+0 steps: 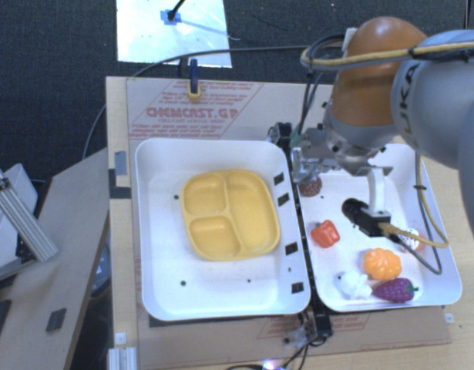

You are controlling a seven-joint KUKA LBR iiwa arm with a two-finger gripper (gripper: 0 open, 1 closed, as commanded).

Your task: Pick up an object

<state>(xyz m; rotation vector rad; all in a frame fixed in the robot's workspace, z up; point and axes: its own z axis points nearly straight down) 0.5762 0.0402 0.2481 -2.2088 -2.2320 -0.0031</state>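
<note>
Overhead, gripper (308,177) at right bin's (441,280) ten o'clock over brown object (310,184); finger state unreadable.

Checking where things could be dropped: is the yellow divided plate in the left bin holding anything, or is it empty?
Empty. The yellow divided plate lies flat in the left bin, and all three compartments show bare yellow; the toy foods sit in the right bin.

I see the bench (82,199), a pale wooden top, carrying a brown sheet (213,106) printed in red. On that sheet sit the left bin (156,284) and the right bin (445,280), touching along their inner edges.
</note>
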